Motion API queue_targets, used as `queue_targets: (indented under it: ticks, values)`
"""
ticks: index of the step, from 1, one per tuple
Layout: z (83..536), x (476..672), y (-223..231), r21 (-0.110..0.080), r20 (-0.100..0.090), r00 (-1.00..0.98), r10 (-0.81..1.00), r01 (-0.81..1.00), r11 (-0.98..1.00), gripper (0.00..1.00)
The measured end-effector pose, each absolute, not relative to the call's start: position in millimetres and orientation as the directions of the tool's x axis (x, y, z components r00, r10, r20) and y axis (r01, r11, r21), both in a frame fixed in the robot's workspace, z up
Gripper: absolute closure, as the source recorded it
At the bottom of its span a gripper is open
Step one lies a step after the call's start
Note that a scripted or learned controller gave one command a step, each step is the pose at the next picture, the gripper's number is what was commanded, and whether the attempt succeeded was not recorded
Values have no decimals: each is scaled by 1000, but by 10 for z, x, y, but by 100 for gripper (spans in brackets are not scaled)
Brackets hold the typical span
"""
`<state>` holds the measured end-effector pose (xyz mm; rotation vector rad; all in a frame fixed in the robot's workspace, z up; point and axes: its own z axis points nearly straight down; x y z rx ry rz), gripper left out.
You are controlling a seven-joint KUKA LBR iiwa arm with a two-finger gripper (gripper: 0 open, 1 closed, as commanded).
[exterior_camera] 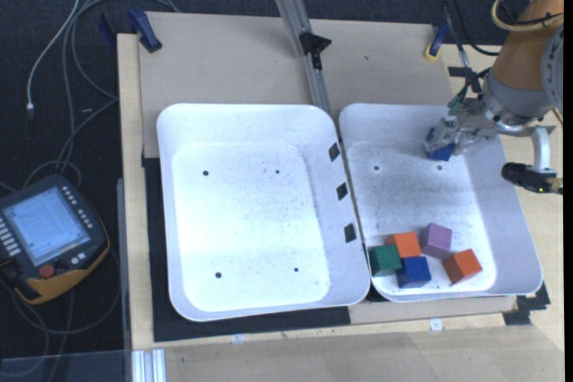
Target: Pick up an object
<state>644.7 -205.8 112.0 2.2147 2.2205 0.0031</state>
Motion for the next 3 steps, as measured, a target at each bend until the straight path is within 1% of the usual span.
queue_targets:
  ticks: [1,2,3]
  values:
    - [2443,6390,-1134,10,1,-7,1000,1000,7,100]
    - [2330,6428,-393,-3,5,-9,1000,1000,9,100]
    - [1971,6553,226,-7,3,-7,1000,1000,7,100]
